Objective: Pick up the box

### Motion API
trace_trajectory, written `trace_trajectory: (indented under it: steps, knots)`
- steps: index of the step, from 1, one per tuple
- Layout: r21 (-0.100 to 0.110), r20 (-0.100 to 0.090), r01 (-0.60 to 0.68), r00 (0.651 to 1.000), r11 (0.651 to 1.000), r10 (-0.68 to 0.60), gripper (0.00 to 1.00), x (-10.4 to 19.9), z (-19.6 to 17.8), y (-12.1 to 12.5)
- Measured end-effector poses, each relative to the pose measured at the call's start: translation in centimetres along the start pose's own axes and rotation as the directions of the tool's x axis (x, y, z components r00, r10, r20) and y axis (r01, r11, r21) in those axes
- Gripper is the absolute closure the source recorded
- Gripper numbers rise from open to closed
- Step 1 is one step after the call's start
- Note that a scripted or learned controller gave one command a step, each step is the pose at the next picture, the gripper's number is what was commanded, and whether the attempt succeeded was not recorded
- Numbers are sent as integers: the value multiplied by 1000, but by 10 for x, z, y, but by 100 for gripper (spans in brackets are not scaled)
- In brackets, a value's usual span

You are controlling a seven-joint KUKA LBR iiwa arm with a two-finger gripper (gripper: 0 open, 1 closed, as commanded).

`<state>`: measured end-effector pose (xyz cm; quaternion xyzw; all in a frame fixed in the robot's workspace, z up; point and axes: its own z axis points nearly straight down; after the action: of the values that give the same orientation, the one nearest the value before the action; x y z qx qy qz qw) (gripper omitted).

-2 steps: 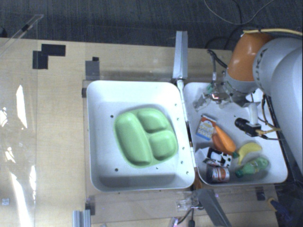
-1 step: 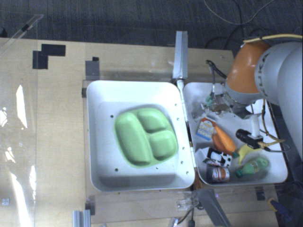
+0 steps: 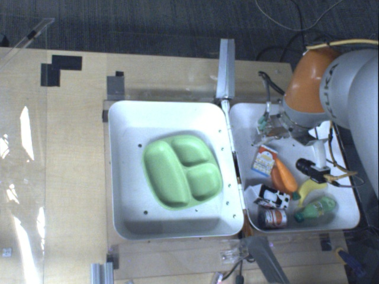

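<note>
I see the gripper (image 3: 271, 126) poised in the right bin (image 3: 240, 120), just above the box (image 3: 264, 160). I cannot tell its state; the view is too blurred.

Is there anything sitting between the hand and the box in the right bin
Nothing visible does. The hand hangs just behind the box in the right bin, with bare bin floor between them. The carrot lies against the box's near right side, away from that path.
</note>
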<state>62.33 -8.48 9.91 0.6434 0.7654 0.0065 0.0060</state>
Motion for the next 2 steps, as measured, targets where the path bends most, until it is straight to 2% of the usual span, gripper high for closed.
trace_trajectory:
  steps: [1, 2]
  knots:
    - [0, 0, 0, 1000, 1000, 0, 0, 0, 0, 0]
    - [5, 0, 24, 1000, 1000, -24, 0, -4, 10, -23]
